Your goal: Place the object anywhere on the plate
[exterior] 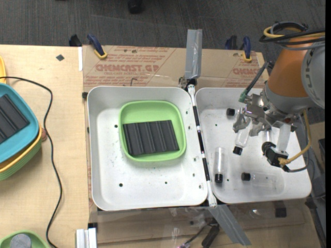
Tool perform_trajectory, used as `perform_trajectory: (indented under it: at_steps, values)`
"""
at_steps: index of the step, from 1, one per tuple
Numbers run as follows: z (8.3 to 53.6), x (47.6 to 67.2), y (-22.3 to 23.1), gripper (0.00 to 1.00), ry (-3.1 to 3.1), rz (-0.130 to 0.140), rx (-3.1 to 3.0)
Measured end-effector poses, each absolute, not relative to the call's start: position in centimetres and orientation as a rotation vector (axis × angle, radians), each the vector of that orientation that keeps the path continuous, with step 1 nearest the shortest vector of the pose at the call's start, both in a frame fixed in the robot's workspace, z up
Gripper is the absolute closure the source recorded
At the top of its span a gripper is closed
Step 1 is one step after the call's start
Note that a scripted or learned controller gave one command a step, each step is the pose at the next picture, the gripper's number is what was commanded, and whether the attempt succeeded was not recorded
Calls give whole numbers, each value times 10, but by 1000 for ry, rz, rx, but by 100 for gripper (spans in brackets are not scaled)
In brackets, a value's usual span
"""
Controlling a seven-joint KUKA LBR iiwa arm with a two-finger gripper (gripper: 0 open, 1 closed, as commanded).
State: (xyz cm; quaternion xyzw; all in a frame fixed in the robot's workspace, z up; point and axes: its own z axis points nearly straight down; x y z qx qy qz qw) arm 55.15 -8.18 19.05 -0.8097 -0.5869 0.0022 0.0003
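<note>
A green square plate (pixel 128 113) with a dark ribbed mat on it lies in the left bin (pixel 103 180). My gripper (pixel 246 128) hangs over the right bin (pixel 295 187), near its middle. It is shut on a clear tube (pixel 241 139) with a black cap, which slants down and to the left from between the fingers. The plate is well to the left of the gripper, across the divider between the bins.
Two more clear tubes with black caps lie in the right bin, one (pixel 219 161) near the divider and one (pixel 260 179) near the front. A small black piece (pixel 230 111) sits at the back. Teal and yellow dishes (pixel 18 133) stand off the bench's left.
</note>
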Motion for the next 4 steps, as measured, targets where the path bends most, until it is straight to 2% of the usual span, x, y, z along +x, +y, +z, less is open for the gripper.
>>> perform_trajectory:
  at_steps: [1, 2, 3, 4]
  values:
    - [191, 552, -82, 0, -1843, 6, -2543]
    - [233, 523, -37, 0, -1637, 7, -2681]
    - [294, 494, -35, 0, -1328, 7, -2848]
    - [257, 493, -81, 0, -1031, 13, -2966]
